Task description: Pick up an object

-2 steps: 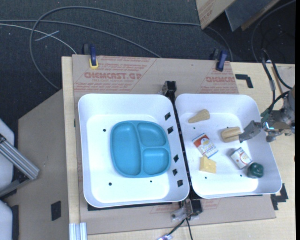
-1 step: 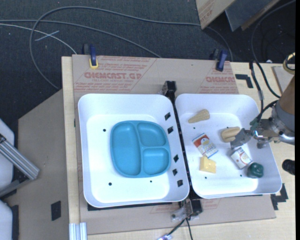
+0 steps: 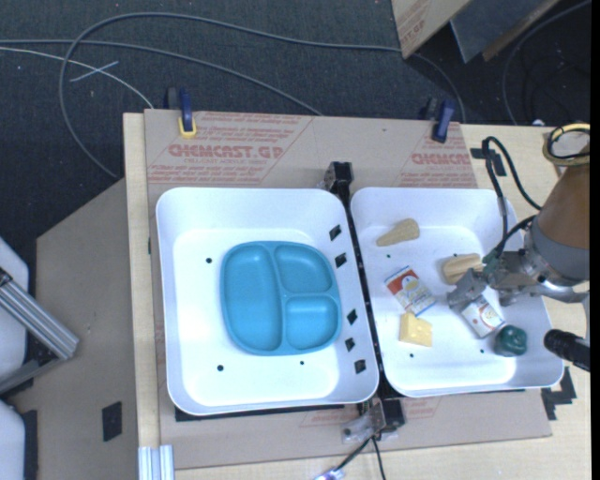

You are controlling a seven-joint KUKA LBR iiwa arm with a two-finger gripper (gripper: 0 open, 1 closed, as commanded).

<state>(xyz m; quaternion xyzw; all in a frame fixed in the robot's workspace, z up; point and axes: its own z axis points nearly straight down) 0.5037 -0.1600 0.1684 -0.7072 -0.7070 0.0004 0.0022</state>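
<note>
You see the gripper (image 3: pixel 472 292) low in the right bin (image 3: pixel 441 375), over a small white packet (image 3: pixel 482 318) beside a green object (image 3: pixel 511 341); jaws' state cannot be told (blurred). A blue tray (image 3: pixel 279 295) occupies the left bin (image 3: pixel 187 366).

This is a robotics lab or test workshop, not a home. A plywood-edged table (image 3: pixel 84 309) carries a brown cardboard sheet printed with red lettering (image 3: pixel 225 150), pinned at its far edge by a blue and yellow spring clamp (image 3: pixel 186 114) and a second blue clamp (image 3: pixel 442 120). Two shallow white plastic bins (image 3: pixel 187 375) sit side by side on it, joined by black clips (image 3: pixel 339 176). Thin grey cables (image 3: pixel 94 56) loop loosely over dark carpeted floor (image 3: pixel 56 122), an extruded aluminium rail (image 3: pixel 33 314) shows at the left, and a cardboard box (image 3: pixel 427 23) lies beyond the table. A grey industrial robot arm with an orange band (image 3: pixel 567 225) reaches in from the right
</note>
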